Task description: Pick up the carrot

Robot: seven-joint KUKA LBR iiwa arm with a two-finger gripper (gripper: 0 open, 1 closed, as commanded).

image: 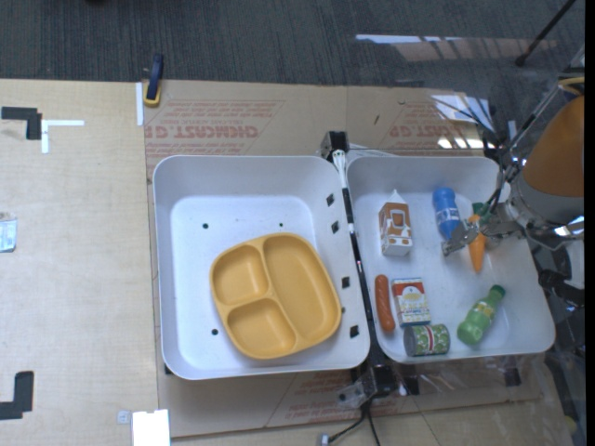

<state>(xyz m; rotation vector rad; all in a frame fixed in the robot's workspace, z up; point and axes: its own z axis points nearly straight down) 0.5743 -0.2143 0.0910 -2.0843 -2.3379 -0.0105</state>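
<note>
The arm's jaws (471,234) reach into the right bin (521,342) near the worktop's right edge, meeting the top of the carrot (477,252), which lies against the bin floor; whether they are spread or pinching it cannot be told.

Single fixed camera, high above bench, angled down, both bins (172,277) framed

Even, bright overhead light; glare streaks the floor beyond the right bin (372,170); soft shadows, slightly soft focus overall.
</note>
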